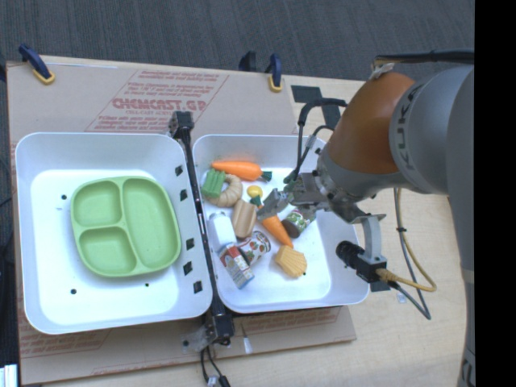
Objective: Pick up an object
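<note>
We logged two shallow white bins side by side on a brown cardboard sheet (121, 95) printed in red; the largest line seemed to read "CHEMCAST GP", and the smaller lines were too fine for us to make out. The left white bin (40, 297) held a light green three-compartment plastic plate (125, 226) lying flat. The right white bin (266, 295) held the loose items: a long orange toy carrot (236, 168) near the far wall, a green-and-tan ring-shaped toy (219, 187) just beside it, a small yellow ball-like piece (255, 191), a tan bread-shaped toy (243, 218), a second shorter orange carrot piece (278, 231), a yellow ridged toy chunk (291, 261), and a small can with a red-and-white label (236, 266) lying on its side; we could not read its label. The grey arm's two-finger gripper (284, 202) hung low over the middle of the right bin, just above the shorter carrot piece and near the bread-shaped toy. We could not tell how its jaws stood, nor whether anything sat between them. Blue clamps (36, 63) pinned the cardboard's far edge.
</note>
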`<state>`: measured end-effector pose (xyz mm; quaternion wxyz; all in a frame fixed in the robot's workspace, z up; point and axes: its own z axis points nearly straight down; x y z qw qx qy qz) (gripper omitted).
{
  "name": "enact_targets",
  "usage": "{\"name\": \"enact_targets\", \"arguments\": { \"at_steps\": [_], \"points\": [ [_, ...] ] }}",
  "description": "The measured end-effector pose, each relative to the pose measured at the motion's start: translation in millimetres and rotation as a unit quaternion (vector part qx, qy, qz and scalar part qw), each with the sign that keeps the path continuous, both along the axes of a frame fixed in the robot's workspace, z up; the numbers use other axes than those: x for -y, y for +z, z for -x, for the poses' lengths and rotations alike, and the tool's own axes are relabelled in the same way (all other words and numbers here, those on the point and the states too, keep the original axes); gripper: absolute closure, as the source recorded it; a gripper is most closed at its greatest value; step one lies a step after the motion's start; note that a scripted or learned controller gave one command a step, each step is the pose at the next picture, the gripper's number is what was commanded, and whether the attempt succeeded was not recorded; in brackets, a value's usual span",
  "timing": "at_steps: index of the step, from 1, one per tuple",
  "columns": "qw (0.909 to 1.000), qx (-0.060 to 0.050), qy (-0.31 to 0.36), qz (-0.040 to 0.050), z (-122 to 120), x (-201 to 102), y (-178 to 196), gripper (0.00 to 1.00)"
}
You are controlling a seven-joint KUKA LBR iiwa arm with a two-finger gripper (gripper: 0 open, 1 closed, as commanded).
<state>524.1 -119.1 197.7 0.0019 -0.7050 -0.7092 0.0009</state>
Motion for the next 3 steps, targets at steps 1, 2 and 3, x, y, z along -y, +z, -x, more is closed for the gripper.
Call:
{"name": "enact_targets", "arguments": {
  "at_steps": [1,2,3],
  "points": [
    [1.0,0.009,0.001,0.0007,33.5,-7.9,-81.2,0.0],
    [0.9999,0.01,0.005,0.0007,31.7,-8.2,-69.3,1.0],
    [0.9999,0.01,0.008,0.0013,30.7,-8.4,-59.0,1.0]
  ]
}}
